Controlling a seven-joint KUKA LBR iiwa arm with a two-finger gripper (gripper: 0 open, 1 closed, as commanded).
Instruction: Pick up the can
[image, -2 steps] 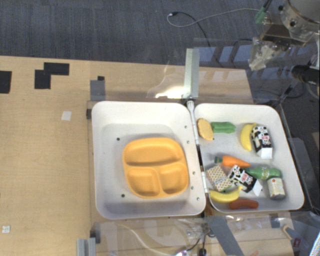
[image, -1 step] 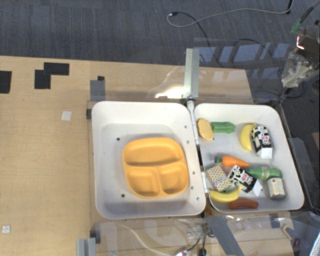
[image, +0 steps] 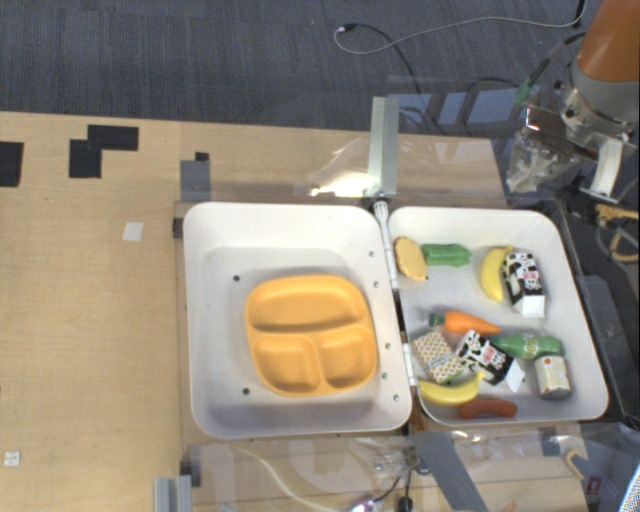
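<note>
- You find the can (image: 552, 377) in the right bin (image: 572, 268), near its front right corner, standing upright with its grey top to the camera.
- The tool (image: 556, 150) is up at the far right corner, above the table (image: 90, 330) and outside the bin's back rim, well apart from the can. If the tool is apart or together, I cannot tell; that part is blurred and crowded.
- Risk 1: the green bottle (image: 530, 346) lies touching the can's back side. A finger coming down there can land on the bottle and push the can over.
- Risk 2: the can is close to the bin's right wall, so the outer finger has little room and may hit the rim.
- Risk 3: the can is round and smooth. I judge that a grasp off its middle lets it slip out.
- Risk 4: the milk carton (image: 487, 357) is near on the left and can be dragged.
- Count in the right bin: 1 can, 2 bananas (image: 446, 391), 2 cow-pattern cartons, 1 carrot (image: 468, 323), 1 sausage (image: 487, 408), 1 green bottle, 1 green vegetable (image: 446, 255), 1 pale biscuit-like piece (image: 410, 258), 1 checked packet (image: 433, 350).
- Count in the left bin (image: 210, 260): 1 orange tray (image: 310, 333) with 3 compartments.
</note>
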